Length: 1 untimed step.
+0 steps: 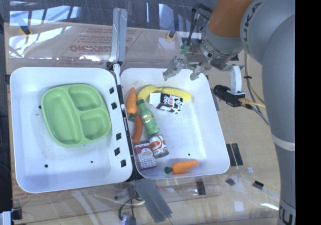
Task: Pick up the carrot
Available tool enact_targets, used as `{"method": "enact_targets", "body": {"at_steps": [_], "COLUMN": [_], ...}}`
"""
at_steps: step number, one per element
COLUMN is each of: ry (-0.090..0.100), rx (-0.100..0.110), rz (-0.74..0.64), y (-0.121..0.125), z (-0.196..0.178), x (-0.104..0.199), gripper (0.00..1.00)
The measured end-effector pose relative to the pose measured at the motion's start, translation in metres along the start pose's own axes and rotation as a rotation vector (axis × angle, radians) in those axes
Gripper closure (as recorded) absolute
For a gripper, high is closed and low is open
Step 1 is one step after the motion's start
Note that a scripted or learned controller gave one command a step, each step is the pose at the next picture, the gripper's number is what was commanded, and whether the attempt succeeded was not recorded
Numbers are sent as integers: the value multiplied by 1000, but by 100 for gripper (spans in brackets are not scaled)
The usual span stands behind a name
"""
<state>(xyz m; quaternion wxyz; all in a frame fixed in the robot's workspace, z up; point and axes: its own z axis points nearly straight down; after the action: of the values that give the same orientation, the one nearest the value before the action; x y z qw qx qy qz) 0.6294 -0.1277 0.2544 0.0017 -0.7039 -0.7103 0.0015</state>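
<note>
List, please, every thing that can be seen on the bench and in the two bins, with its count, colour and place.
bins: 2, white, side by side on the bench
divided plate: 1, light green, in the left bin
carrots: 3, orange; one near the front edge of the right bin, two along its left wall
banana: 1, yellow, upper middle of the right bin
small carton: 1, white with black patches, against the banana
bottle: 1, green, middle of the right bin
can: 1, red and white, lower middle of the right bin
packet: 1, red and white, beside the can
arm: 1, grey with orange band, reaching from the right
gripper: 1, grey, jaws open above the far edge of the right bin, holding nothing
</note>
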Motion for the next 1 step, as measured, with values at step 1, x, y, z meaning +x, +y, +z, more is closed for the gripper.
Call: {"method": "enact_targets", "body": {"at_steps": [1], "ry": [-2], "rx": [-5], "rz": [-267], "y": [28], "z": [14], "x": [58], "gripper": [0]}}
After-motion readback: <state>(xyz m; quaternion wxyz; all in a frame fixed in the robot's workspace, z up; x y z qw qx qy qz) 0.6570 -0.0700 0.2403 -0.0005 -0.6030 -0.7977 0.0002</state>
